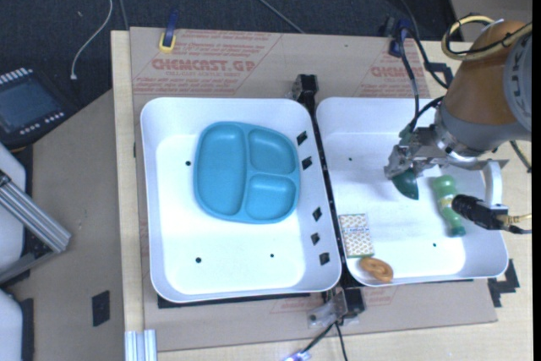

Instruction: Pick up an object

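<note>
In the right bin (372, 127), my gripper (404, 168) hangs over the middle. A small dark teal object (410, 185) lies right at its tip, touching it or just below it; I cannot see whether it is gripped. To its right lies a light green, bottle-shaped object (446, 197), partly under the wrist. A patterned square packet (356, 234) rests near the bin's front left. An orange-brown, bread-like piece (377, 269) lies on the front rim.
The left bin (169, 207) holds a blue divided plate (247, 172). A black divider with clips (314, 173) runs between the bins. The arm (486, 89) reaches in from the right, over the right bin's far right corner.
</note>
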Motion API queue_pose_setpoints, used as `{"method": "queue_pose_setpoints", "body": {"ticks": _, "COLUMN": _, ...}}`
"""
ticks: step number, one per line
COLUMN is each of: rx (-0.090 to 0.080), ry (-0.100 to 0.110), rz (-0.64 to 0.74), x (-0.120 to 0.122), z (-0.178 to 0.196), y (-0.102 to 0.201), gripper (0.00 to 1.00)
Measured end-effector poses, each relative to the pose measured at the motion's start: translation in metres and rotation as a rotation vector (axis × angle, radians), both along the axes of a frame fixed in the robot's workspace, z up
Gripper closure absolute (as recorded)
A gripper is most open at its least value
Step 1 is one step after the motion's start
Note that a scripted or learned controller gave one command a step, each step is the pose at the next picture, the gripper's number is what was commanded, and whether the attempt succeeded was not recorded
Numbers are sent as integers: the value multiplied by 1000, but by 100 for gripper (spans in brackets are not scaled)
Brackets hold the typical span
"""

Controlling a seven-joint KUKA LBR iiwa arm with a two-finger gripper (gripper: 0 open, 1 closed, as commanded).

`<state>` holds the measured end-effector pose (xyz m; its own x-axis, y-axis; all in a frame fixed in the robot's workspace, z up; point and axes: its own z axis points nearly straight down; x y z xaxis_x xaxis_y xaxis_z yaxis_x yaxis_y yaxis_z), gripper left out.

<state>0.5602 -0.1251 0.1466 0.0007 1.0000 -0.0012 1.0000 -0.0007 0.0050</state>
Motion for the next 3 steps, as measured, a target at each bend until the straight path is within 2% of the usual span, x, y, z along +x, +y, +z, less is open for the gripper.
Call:
{"method": "queue_pose_setpoints", "body": {"ticks": 1, "rx": 0, "ry": 0, "rz": 1, "x": 2, "z": 44, "y": -1, "gripper": 100}}
{"method": "queue_pose_setpoints", "body": {"ticks": 2, "rx": 0, "ry": -2, "rz": 1, "x": -3, "z": 104, "y": -7, "gripper": 100}}
{"method": "queue_pose_setpoints", "body": {"ticks": 3, "rx": 4, "ry": 7, "rz": 7, "x": 0, "z": 94, "y": 53, "gripper": 100}}
